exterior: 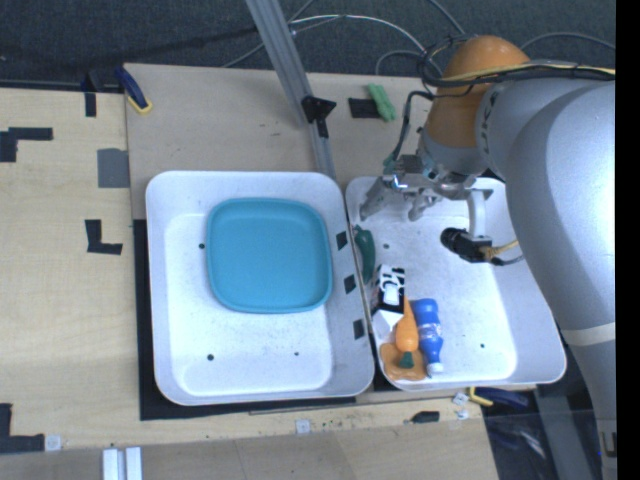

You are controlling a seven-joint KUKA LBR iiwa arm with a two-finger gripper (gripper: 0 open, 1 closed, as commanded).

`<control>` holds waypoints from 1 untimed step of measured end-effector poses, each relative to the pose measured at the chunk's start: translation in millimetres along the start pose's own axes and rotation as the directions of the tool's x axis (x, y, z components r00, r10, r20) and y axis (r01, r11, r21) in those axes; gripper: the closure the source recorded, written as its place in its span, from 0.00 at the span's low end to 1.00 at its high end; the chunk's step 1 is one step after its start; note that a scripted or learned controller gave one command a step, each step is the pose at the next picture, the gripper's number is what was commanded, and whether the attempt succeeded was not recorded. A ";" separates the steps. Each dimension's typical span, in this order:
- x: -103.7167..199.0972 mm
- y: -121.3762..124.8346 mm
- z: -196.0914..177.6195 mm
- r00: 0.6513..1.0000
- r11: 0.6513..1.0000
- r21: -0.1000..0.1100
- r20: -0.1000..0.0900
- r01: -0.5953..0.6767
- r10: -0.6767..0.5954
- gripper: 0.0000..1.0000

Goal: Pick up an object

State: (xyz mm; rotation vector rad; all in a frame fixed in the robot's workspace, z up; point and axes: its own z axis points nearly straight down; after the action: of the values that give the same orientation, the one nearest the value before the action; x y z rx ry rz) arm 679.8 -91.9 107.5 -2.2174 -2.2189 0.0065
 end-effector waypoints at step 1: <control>-1.7 0.0 17.9 1.000 1.000 -0.006 0.003 -0.002 0.002 0.00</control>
State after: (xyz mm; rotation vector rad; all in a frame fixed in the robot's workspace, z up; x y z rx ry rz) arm 679.6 -93.5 89.6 -2.2234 -2.2212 0.0033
